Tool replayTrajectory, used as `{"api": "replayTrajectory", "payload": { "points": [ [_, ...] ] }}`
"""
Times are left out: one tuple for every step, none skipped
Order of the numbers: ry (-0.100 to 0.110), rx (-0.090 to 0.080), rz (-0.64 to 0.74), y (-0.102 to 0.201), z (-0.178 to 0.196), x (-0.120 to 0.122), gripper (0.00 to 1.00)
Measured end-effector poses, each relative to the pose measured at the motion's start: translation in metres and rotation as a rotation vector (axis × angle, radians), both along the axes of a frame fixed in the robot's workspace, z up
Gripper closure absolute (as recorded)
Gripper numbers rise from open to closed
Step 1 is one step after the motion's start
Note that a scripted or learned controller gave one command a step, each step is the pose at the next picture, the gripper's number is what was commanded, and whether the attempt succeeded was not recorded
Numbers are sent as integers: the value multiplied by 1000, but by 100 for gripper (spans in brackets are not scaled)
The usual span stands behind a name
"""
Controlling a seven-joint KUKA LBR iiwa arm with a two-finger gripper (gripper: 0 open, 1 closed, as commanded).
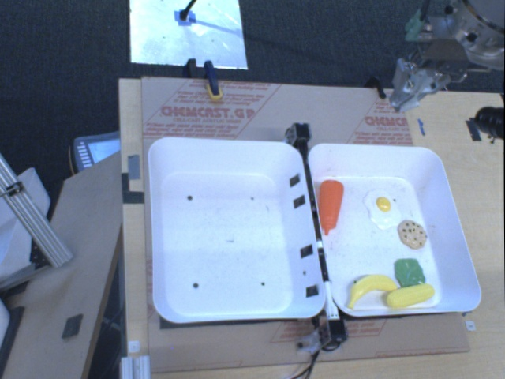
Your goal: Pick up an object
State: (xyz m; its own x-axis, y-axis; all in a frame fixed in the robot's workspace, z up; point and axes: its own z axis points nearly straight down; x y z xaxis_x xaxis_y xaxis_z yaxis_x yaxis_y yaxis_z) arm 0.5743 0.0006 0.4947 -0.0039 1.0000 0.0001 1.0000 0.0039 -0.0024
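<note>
Pincer [408, 93] above glossy tapered carrot [329, 204].

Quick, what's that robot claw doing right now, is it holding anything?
Gripper: up above the far edge of the right bin, with nothing visibly in it; its open or closed state cannot be told.

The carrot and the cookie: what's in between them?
In the camera view, the fried egg lies between the carrot and the cookie, a bit higher up than the cookie, on the right bin's white floor.
</note>
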Motion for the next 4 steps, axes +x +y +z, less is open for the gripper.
{"api": "replayTrajectory", "payload": {
  "points": [
    [-9, 1, 3, 34, 43, -11, 100],
    [-3, 1, 2, 68, 14, -8, 100],
    [-7, 2, 2, 91, 42, -33, 100],
    [-4, 1, -4, 77, 40, -44, 100]
  ]
}}
